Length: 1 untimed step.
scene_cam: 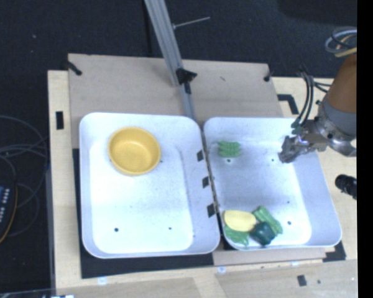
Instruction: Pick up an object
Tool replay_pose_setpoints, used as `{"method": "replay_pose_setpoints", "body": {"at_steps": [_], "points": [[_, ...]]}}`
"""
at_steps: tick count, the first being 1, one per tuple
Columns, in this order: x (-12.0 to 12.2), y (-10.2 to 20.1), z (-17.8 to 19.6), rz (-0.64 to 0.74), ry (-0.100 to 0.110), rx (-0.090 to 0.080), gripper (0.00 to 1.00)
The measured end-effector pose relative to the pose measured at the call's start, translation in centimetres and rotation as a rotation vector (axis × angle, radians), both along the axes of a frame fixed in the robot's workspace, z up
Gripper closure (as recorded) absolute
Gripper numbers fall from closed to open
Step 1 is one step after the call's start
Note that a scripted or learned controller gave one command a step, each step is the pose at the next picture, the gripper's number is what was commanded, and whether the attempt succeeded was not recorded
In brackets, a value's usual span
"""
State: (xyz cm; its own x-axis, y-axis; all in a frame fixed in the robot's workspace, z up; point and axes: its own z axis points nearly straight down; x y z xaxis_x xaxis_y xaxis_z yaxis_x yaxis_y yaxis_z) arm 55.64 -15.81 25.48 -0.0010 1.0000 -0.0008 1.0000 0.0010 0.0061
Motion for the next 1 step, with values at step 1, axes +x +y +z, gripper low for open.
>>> {"method": "replay_pose_setpoints", "body": {"at_steps": [1], "points": [[-0.56,4.53,-1.03,0.001,0.006,0.001,1.00]]}}
